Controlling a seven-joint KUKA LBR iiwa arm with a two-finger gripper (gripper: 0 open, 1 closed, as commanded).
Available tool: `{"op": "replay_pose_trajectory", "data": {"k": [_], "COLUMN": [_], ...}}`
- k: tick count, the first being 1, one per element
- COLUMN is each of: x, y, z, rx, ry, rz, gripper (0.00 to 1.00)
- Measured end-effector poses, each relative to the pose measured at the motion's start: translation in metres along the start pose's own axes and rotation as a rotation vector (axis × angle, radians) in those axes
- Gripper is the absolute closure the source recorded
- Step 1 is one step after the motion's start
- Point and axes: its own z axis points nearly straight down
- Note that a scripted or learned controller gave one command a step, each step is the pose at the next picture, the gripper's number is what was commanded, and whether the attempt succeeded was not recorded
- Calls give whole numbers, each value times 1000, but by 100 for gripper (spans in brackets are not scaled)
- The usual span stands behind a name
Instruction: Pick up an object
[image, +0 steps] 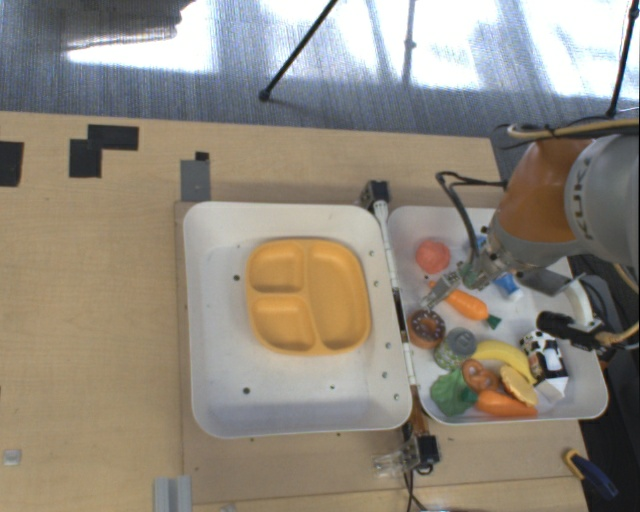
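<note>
My gripper (468, 277) hangs low over the right bin (590, 400), in its upper middle. Right under it lies an orange toy carrot (468, 305), slanted, with a green tip at its right end. A pink ball (433, 255) rests to the gripper's left, and a small blue item (508, 286) sits to its right. Whether the gripper touches the carrot is unclear.
Lower in the right bin lie a chocolate donut (427, 327), a grey disc (461, 342), a banana (503, 354), a green vegetable (452, 394), a second carrot (506, 404) and a black-and-white cow toy (545, 356). The left bin (215, 330) holds a yellow divided plate (305, 296).
</note>
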Motion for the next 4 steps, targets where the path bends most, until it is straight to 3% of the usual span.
{"op": "replay_pose_trajectory", "data": {"k": [1, 2, 3, 4], "x": [19, 13, 32, 31], "y": [-4, 4, -26, -24], "z": [11, 11, 10, -1], "rx": [3, 6, 2, -3], "ry": [4, 4, 2, -2], "rz": [-346, -253, 171, 169], "gripper": [0, 0, 0, 100]}}
